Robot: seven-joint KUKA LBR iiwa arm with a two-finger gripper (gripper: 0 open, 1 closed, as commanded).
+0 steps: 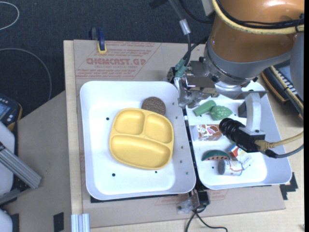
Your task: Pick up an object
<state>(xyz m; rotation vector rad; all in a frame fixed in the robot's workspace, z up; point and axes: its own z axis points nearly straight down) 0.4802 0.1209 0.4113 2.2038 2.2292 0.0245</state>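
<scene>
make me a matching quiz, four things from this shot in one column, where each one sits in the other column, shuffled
Things
1. yellow divided plate
2. brown round disc
3. green leafy item
4. blue and yellow clamp

Places
A. far end of the right bin
B. far edge of the brown board, outside both bins
C. middle of the left bin
D. left bin, just beyond the plate's far rim

Pairs: 1-C, 2-D, 3-A, 4-B

Red lettering "CHEMCAST G P" stands on the brown board (118,59) beneath the bins.
</scene>
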